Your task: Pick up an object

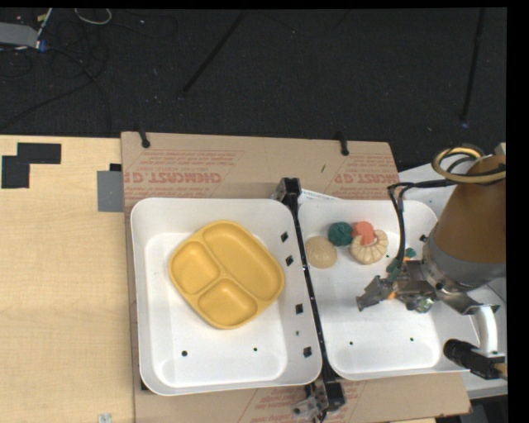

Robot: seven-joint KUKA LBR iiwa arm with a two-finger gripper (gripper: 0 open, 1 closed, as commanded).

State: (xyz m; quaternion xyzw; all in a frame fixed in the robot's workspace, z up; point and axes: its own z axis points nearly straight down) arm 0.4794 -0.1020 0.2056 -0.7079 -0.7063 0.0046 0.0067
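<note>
Gripper (374,294) sits low over the right bin (388,355); whether it is spread or closed, cannot tell. Nothing visibly held. Targets cluster at the bin's far side: tan ball (321,252), green ball (340,233), cream shell-shaped toy (369,246). Likely light, soft, rounded; grip across the middle. Arm (471,227) reaches in from the right, wrist bent leftward.

A robotics lab: white bins (157,248) on a cardboard-lined bench (58,281), loose cables (91,16) behind.
</note>
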